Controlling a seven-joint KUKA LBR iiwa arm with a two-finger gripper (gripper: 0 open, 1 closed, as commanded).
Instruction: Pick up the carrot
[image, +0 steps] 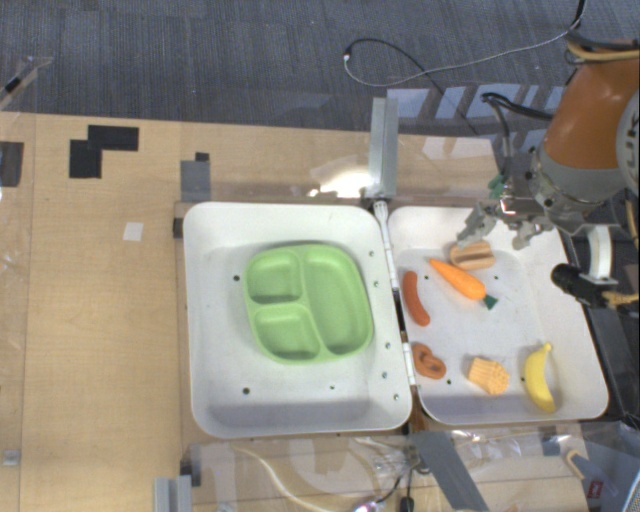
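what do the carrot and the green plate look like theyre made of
Carrot: probably moulded plastic, a toy; uniform orange with a slight sheen and a stubby dark green tip.
Green divided plate: likely plastic, smooth and semi-matte; one even lime colour, with rounded moulded compartments. Neither can be confirmed by look alone.

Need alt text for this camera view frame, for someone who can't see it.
The gripper hangs open over the far end of the right bin, just above a bread roll, with the carrot lying beside it. The bin also holds a sausage, pretzel, corn piece and banana; the left bin holds a green divided plate.
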